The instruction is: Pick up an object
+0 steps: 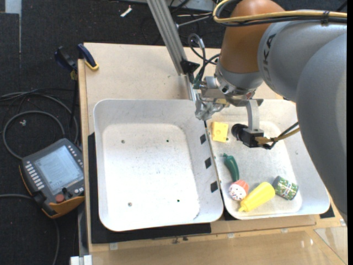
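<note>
Right bin (pixel 309 200) with yellow block (pixel 220 132), green pepper (pixel 230 163), yellow bottle (pixel 256 196), can (pixel 285 187), hand (pixel 205 110) grip unclear

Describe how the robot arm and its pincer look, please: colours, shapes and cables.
The arm is thick and rounded, with smooth grey shells. An orange band wraps it above the wrist. A yellow cable runs along the top of the arm, and thin dark wires loop near the wrist. The pincer is a small piece of grey metal. A black part hangs on a bracket beside it.

Grey arm (pixel 309 54) reaching from right, end effector (pixel 205 108) lowered
</note>
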Robot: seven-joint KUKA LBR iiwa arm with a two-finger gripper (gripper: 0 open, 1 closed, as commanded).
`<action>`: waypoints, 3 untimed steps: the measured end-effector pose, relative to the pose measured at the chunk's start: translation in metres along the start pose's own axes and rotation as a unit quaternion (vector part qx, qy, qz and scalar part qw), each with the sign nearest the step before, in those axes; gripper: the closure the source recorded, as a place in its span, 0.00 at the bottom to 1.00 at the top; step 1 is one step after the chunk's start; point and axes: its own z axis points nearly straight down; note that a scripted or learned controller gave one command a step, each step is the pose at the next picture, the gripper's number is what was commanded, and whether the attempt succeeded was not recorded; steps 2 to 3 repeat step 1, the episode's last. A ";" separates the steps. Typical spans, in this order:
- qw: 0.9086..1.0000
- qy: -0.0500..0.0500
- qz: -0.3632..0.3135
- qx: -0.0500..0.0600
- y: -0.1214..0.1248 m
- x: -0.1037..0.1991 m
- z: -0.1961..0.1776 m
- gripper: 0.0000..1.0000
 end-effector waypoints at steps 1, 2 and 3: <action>1.000 0.000 0.000 0.001 -0.005 0.057 0.006 1.00; 1.000 0.000 0.000 0.001 -0.005 0.057 0.006 1.00; 1.000 0.000 0.000 0.001 -0.005 0.057 0.006 1.00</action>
